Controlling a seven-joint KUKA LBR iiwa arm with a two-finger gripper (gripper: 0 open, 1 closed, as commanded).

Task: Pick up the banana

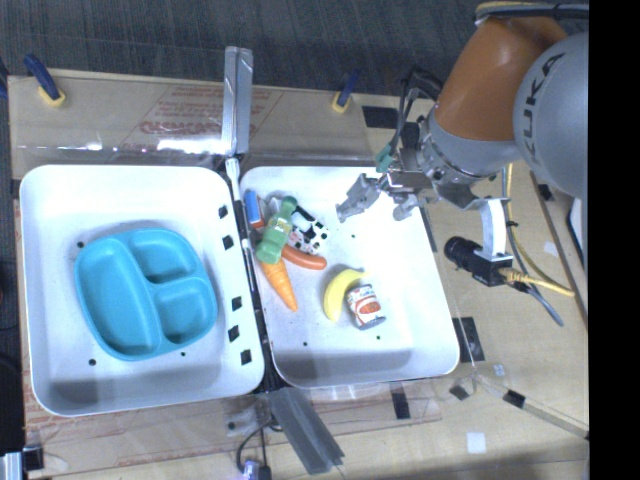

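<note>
A: The gripper (378,196) hangs over the upper right part of the right bin (430,308), with its fingers spread apart and nothing between them. What lies across the worktop (120,108), starting at the left?

B: The left bin (40,268) holds a blue divided tray (145,290), set flat in the middle, likely a drop-off place for sorted items. A row of small black tabs runs along the wall where the two bins meet.

A: And over that wall?

B: The right bin has a cluster against its left side: a blue item (252,208), a green toy (274,238), a small black-and-white block (313,235), and a carrot (279,279) pointing down, with a red-orange piece (305,259) crossing just above it. They touch or overlap, so they look tipped in rather than arranged.

A: Where is the banana (338,292)?

B: Right of the carrot, near the bin's middle, lying on the floor of the bin. A small red-labelled can (366,306) lies just beside it, touching or nearly so on its right side.

A: So the gripper is well apart from it?

B: Yes, up and to the right, above bare bin floor. Judging from that, the approach is not yet made; the arm (500,78) would need to travel toward the bin's middle and come down, and the can's closeness could crowd one finger.
</note>
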